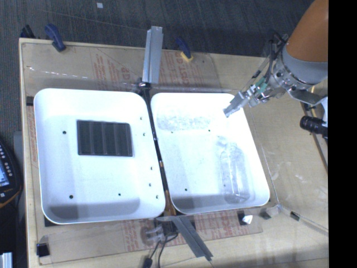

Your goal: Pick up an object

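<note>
Bottle (233, 173): clear plastic, lying lengthwise in the right bin, near its right wall and front corner.
Table (83, 60): pale wood, blue clamps along the far edge.
Left bin (50, 194): white, a dark ribbed block (104, 138) lies flat in it.
Right bin (184, 188): white, a crumpled clear wrapper (181, 121) near the far wall.
Arm (309, 32): enters from the right, orange band above grey wrist.
Claw (231, 109): over the right bin's far right corner, apart from the bottle; its opening cannot be told.

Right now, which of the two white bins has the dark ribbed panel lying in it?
The left bin, far from the end effector. A dark ribbed panel lies flat in it; the right bin instead holds a clear bottle.
</note>
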